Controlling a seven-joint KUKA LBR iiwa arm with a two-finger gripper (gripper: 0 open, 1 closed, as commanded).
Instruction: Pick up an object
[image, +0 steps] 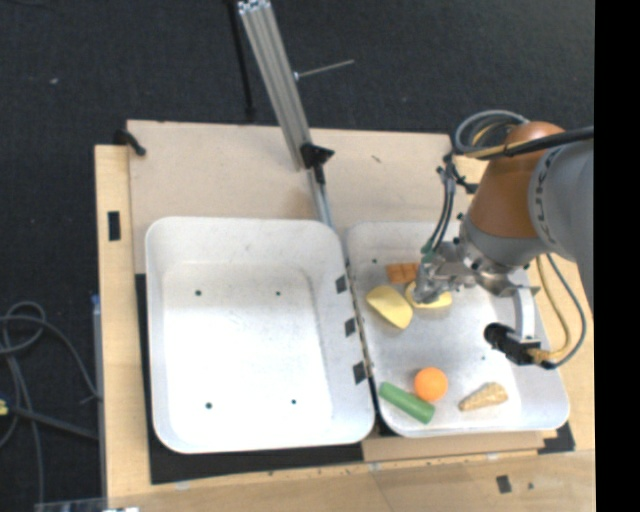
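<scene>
This place looks like a robotics lab. A plain wooden bench (220, 170) stands on dark carpet (60, 70) and carries two shallow white bins (250, 330). A metal rail (280, 90) rises at the upper middle, loose cables (40, 350) lie at the left edge, and a grey and orange robot arm (520, 200) enters at the right.
</scene>
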